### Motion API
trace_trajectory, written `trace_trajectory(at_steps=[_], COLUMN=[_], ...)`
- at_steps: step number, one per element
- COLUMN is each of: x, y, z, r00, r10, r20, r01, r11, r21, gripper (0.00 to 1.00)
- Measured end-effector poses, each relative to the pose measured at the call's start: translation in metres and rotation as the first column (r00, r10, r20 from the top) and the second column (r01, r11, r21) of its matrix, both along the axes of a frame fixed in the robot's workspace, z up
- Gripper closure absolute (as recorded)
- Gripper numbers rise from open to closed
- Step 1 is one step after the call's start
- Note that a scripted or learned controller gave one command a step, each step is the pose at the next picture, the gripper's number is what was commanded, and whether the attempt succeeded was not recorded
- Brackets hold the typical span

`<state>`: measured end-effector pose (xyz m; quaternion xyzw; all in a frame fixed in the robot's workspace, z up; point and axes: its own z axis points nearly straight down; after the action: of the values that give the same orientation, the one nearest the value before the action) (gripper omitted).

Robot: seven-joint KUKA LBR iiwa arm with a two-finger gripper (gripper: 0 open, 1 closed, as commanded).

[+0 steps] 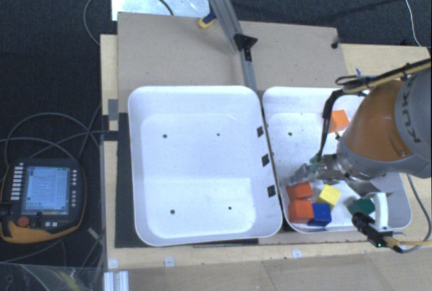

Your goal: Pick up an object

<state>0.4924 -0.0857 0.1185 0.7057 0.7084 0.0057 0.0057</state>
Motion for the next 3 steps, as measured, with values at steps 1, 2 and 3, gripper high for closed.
trace_trajectory(at_steps=[1, 2, 3], x=[0.002, 0.008, 0.010], y=[-0.001, 0.001, 0.000], z=[0.013, 0.057, 0.111], r00=[1.000, 1.000, 1.000], r10=[0.001, 0.001, 0.002], r20=[0.006, -0.010, -0.008], r01=[-0.001, -0.001, -0.002], r11=[1.000, 1.000, 1.000], r21=[-0.002, -0.001, -0.001], gripper=[1.00, 1.00, 1.00])
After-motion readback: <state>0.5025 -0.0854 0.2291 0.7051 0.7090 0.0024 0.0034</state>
